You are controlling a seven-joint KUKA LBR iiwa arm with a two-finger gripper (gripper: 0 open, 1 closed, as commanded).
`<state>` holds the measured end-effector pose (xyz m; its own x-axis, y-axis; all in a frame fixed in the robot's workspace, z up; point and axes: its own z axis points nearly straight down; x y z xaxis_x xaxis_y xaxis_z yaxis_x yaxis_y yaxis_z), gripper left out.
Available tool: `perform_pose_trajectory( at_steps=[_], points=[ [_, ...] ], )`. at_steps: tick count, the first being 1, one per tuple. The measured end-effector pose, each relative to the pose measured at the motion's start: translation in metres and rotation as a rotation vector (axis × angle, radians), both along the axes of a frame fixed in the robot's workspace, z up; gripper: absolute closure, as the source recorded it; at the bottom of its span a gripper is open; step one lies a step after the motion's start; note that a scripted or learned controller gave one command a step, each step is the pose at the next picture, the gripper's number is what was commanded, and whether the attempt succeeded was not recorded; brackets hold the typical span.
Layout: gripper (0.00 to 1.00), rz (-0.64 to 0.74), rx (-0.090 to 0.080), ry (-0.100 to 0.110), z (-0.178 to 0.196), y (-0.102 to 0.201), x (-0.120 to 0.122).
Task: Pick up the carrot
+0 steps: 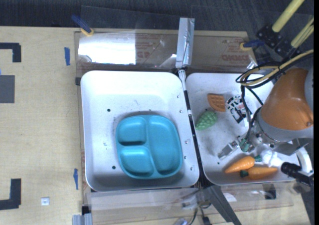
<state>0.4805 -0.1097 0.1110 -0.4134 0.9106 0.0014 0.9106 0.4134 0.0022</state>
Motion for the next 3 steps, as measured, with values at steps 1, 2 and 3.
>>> perform_pose_trajectory(
  at_steps=[1, 2, 3],
  points=[
    [0.00, 0.002, -0.004, -0.001, -0.002, -0.049, -0.001],
    [0.00, 0.209, -0.005, -0.003, -0.023, -0.031, 0.000],
    [1.00, 0.208, -0.007, -0.011, -0.012, -0.030, 0.003]
  ],
)
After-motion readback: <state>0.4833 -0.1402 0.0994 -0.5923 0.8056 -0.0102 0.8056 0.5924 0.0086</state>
